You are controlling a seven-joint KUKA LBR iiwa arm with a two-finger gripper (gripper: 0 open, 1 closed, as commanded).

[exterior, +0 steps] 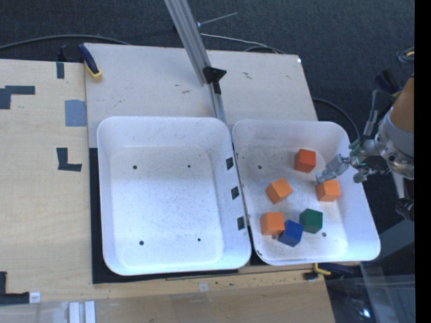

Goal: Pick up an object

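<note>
Gripper (pixel 335 170) sits low over the right shallow white plastic bin (pixel 357 247), reaching in from the right rim; can't tell whether it's clamped or released, and nothing is visibly gripped. Near edge of that bin: small blue cube (pixel 291 234) touching an orange cube (pixel 272 223) on its left and a dark green cube (pixel 311 220) on its right. Further up, another orange cube (pixel 278 190) mid-bin, and an orange cube (pixel 328 190) just below the gripper tip. Farthest orange cube (pixel 305 159) sits just left of the gripper. Left shallow white plastic bin (pixel 111 180) sits alongside, touching.
</note>
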